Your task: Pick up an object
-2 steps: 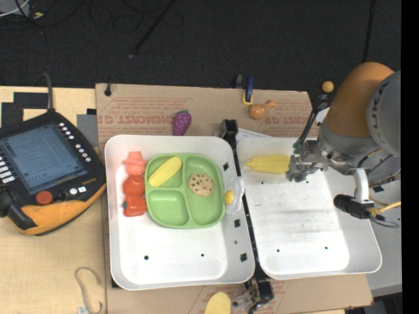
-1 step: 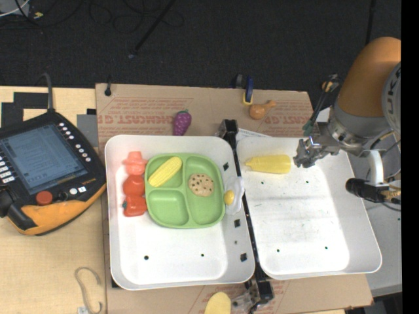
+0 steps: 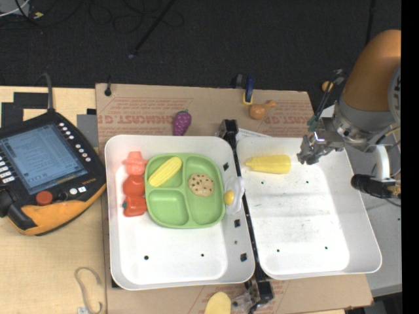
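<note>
Two shallow white bins sit side by side in the lower middle of the frame. My gripper [image 3: 310, 150] hangs at the upper right of the right bin [image 3: 327, 241], just right of a yellow banana-like toy [image 3: 268, 164] that lies on its side near that bin's top left corner. That toy is the nearest thing to pick up, and it is alone in its bin.

To do this step well, I judge I should shift left until I am centred over the toy's middle, turn my wrist so I close across its narrow width rather than along its length, then descend straight down and close low on its body — a grip too high would likely slip off the rounded top.

My gripper is small and dark against the bin rim here, so I cannot tell how far open it is. Nothing shows in its grip; it appears to stand apart from the toy, though the gap is slight.

The left bin [image 3: 170, 260] holds a green tray [image 3: 173, 208] carrying a corn cob [image 3: 163, 171] and a cookie [image 3: 201, 184], with a red toy [image 3: 134, 185] along the tray's left side.
</note>
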`<action>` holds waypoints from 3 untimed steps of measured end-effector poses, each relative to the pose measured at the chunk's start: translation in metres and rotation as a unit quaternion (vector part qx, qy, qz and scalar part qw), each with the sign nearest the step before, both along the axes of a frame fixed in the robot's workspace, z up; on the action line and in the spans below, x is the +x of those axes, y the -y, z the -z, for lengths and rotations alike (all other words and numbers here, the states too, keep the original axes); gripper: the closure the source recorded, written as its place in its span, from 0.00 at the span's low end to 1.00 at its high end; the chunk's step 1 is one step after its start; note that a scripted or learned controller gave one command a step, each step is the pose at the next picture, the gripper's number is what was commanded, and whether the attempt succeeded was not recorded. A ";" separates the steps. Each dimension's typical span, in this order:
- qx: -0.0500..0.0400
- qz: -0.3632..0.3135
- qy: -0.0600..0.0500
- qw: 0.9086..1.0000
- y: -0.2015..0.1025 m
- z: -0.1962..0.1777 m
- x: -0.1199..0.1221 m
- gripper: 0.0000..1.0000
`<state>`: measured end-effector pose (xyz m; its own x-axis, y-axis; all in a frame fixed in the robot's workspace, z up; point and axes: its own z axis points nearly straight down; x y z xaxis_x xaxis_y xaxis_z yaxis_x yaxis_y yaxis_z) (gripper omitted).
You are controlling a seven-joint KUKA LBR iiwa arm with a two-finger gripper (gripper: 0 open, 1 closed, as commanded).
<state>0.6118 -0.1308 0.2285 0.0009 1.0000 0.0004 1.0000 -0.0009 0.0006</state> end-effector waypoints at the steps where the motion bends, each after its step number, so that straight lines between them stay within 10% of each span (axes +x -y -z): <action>1: 0.001 -0.001 -0.003 1.000 -0.030 -0.007 -0.050 1.00; 3: 0.000 0.000 -0.003 1.000 -0.062 0.011 -0.094 1.00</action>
